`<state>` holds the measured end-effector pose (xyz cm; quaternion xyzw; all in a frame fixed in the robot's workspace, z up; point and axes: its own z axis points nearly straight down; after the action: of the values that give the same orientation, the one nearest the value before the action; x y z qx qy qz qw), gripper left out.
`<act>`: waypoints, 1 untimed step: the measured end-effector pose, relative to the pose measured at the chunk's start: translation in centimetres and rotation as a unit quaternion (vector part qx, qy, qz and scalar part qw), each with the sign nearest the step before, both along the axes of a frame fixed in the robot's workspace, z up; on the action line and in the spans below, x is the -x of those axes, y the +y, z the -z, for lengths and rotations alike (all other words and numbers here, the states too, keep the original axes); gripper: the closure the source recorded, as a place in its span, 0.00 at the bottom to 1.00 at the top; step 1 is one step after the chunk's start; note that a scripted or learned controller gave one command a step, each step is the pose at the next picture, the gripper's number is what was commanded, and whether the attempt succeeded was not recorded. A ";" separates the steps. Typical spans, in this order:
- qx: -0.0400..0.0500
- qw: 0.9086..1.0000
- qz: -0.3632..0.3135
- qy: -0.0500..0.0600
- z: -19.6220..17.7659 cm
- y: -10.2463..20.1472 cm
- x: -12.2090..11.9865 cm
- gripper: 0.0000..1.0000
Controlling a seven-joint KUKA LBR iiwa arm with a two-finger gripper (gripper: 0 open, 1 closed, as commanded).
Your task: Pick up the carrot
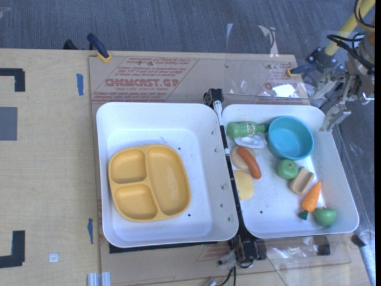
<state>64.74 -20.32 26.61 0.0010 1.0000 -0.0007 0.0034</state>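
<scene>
The carrot (311, 198) is orange with a small green top. It lies tilted near the front right corner of the right bin (344, 177), between a tan bun piece (301, 180) and a green round fruit (325, 217). My gripper (325, 109) hangs over the bin's far right corner, well behind the carrot and apart from it. It stands open with nothing between its fingers.
The right bin also holds a blue bowl (290, 139), a green apple (288, 168), a green bottle (244, 128), a hot dog (249, 161) and a yellow slice (243, 185). A yellow divided plate (149, 182) sits in the left bin (113, 124).
</scene>
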 end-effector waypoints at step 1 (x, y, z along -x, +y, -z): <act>-0.002 0.998 -0.070 0.005 12.9 -1.0 7.0 0.00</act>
<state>57.71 -21.35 13.67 -0.0687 0.9976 0.0012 -0.0020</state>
